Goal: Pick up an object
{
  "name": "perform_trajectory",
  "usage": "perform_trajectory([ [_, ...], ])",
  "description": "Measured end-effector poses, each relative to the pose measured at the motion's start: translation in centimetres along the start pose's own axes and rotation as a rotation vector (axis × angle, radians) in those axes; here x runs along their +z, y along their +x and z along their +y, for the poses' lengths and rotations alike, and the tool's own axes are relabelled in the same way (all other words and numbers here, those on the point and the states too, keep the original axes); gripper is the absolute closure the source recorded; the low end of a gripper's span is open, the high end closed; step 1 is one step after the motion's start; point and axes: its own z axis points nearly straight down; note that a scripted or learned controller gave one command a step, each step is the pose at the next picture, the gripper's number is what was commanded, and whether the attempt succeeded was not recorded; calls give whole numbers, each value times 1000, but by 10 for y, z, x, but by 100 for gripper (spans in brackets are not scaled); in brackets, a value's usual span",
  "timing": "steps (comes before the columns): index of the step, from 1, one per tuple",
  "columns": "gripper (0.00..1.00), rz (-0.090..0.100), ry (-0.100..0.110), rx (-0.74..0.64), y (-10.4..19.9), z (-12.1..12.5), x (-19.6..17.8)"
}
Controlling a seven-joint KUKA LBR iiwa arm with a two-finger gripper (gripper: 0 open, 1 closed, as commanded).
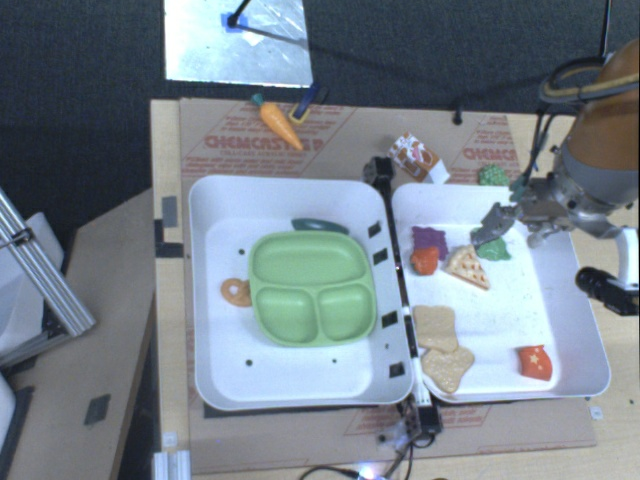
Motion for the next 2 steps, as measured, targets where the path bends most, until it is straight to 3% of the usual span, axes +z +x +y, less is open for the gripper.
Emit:
perform_trajectory([
  [1,0,-2,-13,-2,0,2,-7],
  [2,0,-1,-10,-1,7,9,51],
])
